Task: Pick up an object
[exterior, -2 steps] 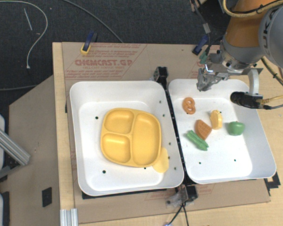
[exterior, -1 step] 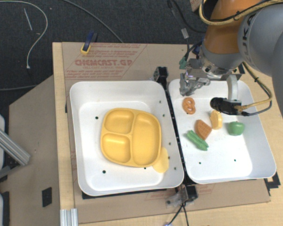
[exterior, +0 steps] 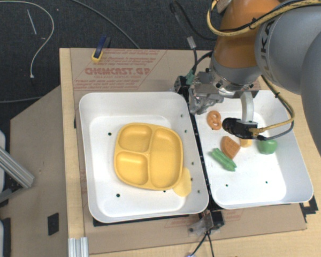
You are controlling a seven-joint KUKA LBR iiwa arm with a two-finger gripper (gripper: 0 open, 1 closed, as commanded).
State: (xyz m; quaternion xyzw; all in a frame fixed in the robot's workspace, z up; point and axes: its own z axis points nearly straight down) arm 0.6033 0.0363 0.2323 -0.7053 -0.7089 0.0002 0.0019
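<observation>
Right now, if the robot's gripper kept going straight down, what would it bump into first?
The gripper hangs over the white bins' shared rim, so probably that, close beside the small orange ring-shaped toy. Depth is unclear from above.

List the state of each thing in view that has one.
Yellow divided plate: upright in left bin, compartments empty.
Pale yellow piece: lying at plate's near right corner.
Pretzel: flat in right bin.
Green pod: lying flat.
Orange wedge: lying beside Green pod.
Green round piece: resting right of the wedge.
Gripper: over the bins' shared far edge.
</observation>
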